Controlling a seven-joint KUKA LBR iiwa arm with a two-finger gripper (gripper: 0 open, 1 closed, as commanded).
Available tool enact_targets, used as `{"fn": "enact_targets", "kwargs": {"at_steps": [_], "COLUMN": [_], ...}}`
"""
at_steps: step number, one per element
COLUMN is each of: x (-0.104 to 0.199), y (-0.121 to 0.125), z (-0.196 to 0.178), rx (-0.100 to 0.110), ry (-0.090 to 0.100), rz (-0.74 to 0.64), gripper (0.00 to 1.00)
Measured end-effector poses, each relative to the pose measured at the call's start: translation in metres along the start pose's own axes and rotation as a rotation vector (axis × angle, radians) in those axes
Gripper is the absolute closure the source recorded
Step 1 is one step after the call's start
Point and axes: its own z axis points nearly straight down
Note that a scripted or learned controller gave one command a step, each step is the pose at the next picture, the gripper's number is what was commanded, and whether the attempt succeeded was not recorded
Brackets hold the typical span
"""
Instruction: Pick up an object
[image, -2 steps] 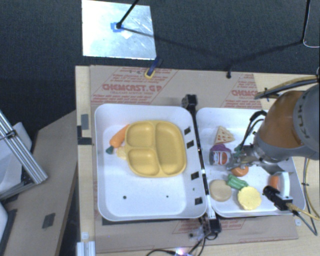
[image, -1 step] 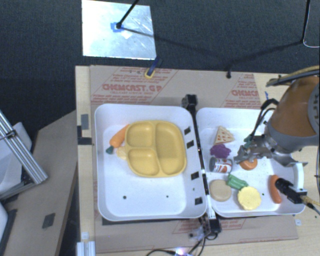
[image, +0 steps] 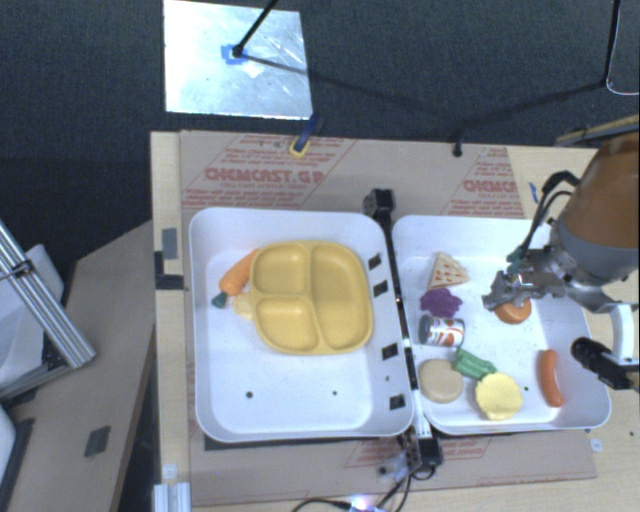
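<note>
You've got two bins on the surface (image: 170, 300). The left bin (image: 215, 380) has a yellow tray (image: 305, 297) with a carrot (image: 237, 272) touching its left edge. The right bin (image: 580, 400) has the small toy food, and the claw (image: 508, 293) sits right over an orange slice (image: 515, 312). Can't tell if it's gripping anything.
</note>
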Motion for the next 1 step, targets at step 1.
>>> {"fn": "enact_targets", "kwargs": {"at_steps": [1], "x": [0.0442], "y": [-0.0139], "z": [-0.0018], "rx": [0.007], "ry": [0.003], "rz": [-0.004], "gripper": [1.0]}}
